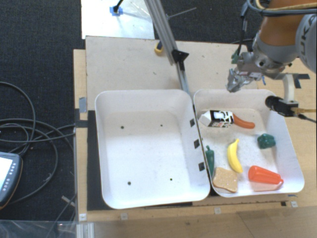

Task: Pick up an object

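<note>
Dark carpet [34, 43] covers the floor at the left, where black cables [29, 128] loop past a handheld screen [7, 175] that the picture's edge cuts off. A pale wooden bench [129, 63] bears both bins. The left bin [106, 133] shows a bare white floor with a few dark dots. A grey metal pole [163, 29] slants down from the far edge to the seam between the bins.

The right bin [293, 157] holds the objects: a black-and-white carton [218, 118] at the far left, an orange sausage shape [243, 122] just beside it, a green pepper [210, 157] against the left wall, a banana [234, 155], a slice of toast [226, 180] at the near edge, a dark green lump [266, 141] and a red pepper [265, 176] to the right.

The gripper [237, 83] hangs over the bin's far rim, above the objects and touching none; it is too blurred and small to tell whether it is spread or closed. The arm [285, 24] is cut off at the top right.
</note>
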Robot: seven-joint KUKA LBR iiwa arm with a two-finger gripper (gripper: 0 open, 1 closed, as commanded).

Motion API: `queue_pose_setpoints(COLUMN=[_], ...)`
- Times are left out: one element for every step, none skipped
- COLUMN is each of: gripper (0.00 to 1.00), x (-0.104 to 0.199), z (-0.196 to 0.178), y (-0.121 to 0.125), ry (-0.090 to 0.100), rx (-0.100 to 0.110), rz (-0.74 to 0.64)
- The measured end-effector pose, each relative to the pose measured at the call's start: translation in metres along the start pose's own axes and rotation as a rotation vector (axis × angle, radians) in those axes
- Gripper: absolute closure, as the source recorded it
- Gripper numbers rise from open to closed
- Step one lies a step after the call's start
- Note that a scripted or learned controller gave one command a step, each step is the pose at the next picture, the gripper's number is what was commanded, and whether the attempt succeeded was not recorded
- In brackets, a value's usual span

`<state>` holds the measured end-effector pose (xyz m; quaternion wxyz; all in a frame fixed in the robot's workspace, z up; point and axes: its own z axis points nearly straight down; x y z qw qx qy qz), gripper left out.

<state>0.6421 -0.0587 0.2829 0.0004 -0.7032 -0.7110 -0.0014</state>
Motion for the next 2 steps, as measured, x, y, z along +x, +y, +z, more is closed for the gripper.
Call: queue_pose_setpoints(gripper=[1.00,1.00], x=[0.060,0.111], z=[0.004,0.025], y=[-0.014,-0.026], ry=[0.000,0.000], rx=[0.001,0.003], rz=[0.000,0.001])
